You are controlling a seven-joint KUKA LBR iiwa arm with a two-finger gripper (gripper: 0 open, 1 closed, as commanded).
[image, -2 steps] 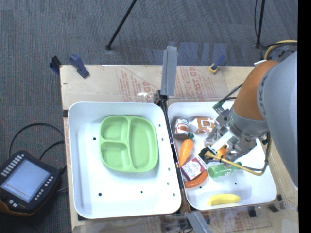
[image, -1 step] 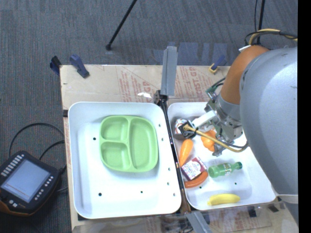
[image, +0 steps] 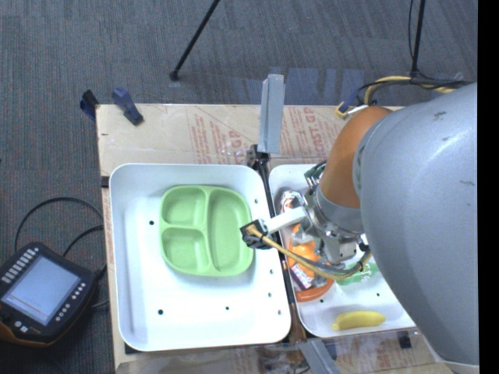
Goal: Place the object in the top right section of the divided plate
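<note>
- The arm [image: 421, 209] reached in from the right, and its bulk covered most of the right bin [image: 323, 319].
- Its orange band [image: 347, 158] sat over that bin's back half, with the wrist pointing down and to the left, towards the wall between the two bins.
- The wrist hid the jaws from me, so I could not tell whether they were open or closed, or whether they had hold of anything.
- The green plate [image: 226, 236] lay flat in the left bin [image: 195, 310], in its back half and close to its right wall.
- The plate had three sections: two small ones stacked on its left side and one long one down its right side.
- Every loose thing I could see lay in the right bin, so the object for the plate was somewhere among them; I could not tell which one it was.
- An orange thing [image: 306, 252] lay just under the wrist, near the bin's left wall.
- A red-orange round piece [image: 312, 288] lay just in front of it, touching or overlapping it.
- A green thing [image: 360, 273] showed at the arm's edge, partly hidden.
- A banana [image: 359, 319] lay apart from the rest, near the bin's front rim.
- A grey post [image: 272, 115] stood upright on the surface [image: 195, 131] behind the gap between the bins.
- A blue clamp [image: 125, 106] sat at the surface's back left corner.
- A pendant [image: 39, 291] lay on the carpet to the left of the surface.
</note>
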